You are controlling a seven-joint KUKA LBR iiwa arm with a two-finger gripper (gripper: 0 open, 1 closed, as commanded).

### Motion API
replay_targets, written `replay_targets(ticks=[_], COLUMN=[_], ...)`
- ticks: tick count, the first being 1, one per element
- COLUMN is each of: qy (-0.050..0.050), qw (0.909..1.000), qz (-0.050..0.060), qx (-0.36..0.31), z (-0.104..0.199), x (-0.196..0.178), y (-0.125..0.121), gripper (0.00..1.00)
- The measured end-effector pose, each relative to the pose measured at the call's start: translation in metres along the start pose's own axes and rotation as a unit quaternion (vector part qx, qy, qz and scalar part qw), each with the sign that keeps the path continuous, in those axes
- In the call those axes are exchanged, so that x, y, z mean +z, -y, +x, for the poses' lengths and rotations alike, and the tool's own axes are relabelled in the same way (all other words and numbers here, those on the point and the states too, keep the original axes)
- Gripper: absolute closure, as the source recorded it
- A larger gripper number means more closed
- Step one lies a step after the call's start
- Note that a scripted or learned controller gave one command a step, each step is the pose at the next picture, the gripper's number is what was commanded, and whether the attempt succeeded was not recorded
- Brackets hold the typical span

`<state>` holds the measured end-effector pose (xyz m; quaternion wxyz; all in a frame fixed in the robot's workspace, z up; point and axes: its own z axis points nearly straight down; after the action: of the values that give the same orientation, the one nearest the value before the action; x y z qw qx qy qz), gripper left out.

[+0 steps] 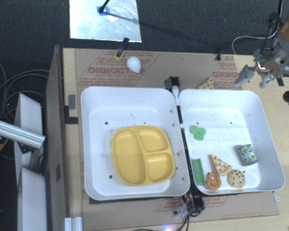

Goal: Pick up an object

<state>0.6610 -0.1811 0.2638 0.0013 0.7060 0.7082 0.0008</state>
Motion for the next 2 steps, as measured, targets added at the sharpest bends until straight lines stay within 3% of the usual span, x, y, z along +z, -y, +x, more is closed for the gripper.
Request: replay_targets(ticks=[1,2], qy=[-0.001,-0.002], qw=[1.0,1.0], qz=[0.002,0.004], qx=[0.001,-0.002], z=[0.022,0.083], x=[0.185,0.18], y=[0.027,0.087], gripper=[0.0,0.0])
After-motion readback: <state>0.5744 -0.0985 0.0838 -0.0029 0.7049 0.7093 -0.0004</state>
